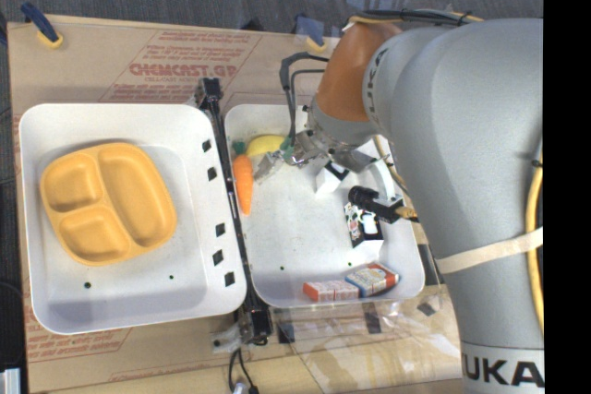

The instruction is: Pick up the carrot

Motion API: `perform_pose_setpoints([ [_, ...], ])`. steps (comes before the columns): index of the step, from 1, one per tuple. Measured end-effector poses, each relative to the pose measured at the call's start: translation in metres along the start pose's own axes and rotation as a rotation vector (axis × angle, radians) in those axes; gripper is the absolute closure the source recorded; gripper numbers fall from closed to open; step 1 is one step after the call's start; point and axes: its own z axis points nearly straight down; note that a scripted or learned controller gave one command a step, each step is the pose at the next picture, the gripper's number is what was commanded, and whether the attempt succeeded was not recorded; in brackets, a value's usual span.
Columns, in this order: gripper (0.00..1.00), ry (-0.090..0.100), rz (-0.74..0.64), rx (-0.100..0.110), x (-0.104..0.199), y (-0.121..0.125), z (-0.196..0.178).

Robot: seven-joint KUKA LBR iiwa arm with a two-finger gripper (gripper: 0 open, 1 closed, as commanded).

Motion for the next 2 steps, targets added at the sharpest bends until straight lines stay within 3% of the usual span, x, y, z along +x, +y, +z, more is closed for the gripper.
perform_pose_setpoints([
  [1,0.00,0.007,0.000,-0.015,0.081,0.062,-0.106],
  [2,0.00,0.009,0.284,0.005,0.079,0.036,-0.098],
])
